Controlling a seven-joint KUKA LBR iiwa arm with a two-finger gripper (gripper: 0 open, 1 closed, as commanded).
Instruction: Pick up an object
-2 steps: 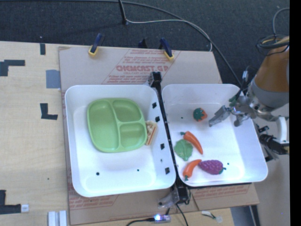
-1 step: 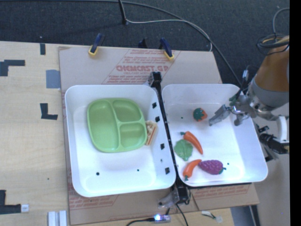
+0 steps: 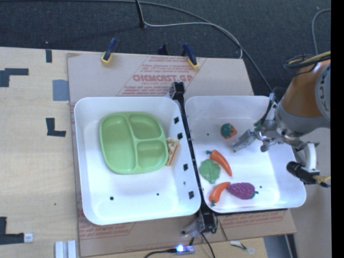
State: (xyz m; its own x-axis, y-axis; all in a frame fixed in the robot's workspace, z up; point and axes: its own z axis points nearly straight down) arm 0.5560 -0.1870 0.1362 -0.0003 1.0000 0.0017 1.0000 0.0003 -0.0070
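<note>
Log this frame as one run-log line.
arm: over right bin | gripper: right of strawberry toy, nothing held | grape toy, two carrot toys, green veg toy in right bin | green tray in left bin | pick: not done

Green tray [image 3: 133, 142], purple grapes [image 3: 242, 190], white bins [image 3: 129, 208].

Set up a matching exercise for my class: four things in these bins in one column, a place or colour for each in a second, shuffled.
Things:
1. plate
2. grapes
3. strawberry
4. lettuce

Descriptions:
A. purple, right bin, nearest the front edge
B. red with a green top, nearest the end effector
C. light green, divided, left bin
D. green, right bin, beside a carrot

Pairs: 1-C, 2-A, 3-B, 4-D
</note>
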